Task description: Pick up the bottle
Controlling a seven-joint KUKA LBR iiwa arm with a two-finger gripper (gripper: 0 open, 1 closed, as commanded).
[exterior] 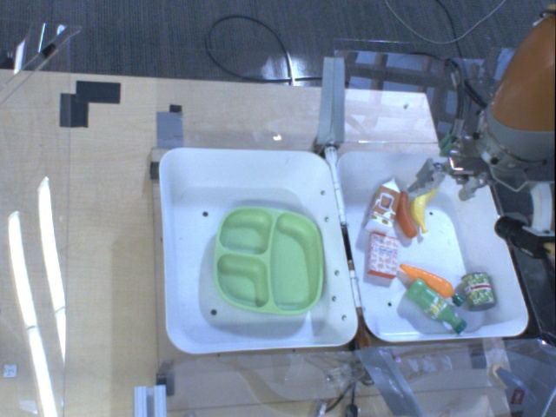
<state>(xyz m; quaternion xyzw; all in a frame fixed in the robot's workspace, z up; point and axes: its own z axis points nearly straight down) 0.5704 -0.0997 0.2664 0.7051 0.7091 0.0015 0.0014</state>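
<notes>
Hovering over the far side of the right bin (512,307), the gripper (447,177) has its fingers spread and empty — the green bottle (434,307) lies on its side near that bin's front edge, just below the carrot (427,278) and beside a small can (476,290). A sound pick, by my judgement, means descending across the bottle's body, clear of both neighbours. Carton and can labels are too small to read.

A pale wooden bench (87,259) carries black tape marks (85,100) near its far left corner. Beyond its far edge, dark grey carpet (156,16) holds a looping black cable (252,46).
</notes>
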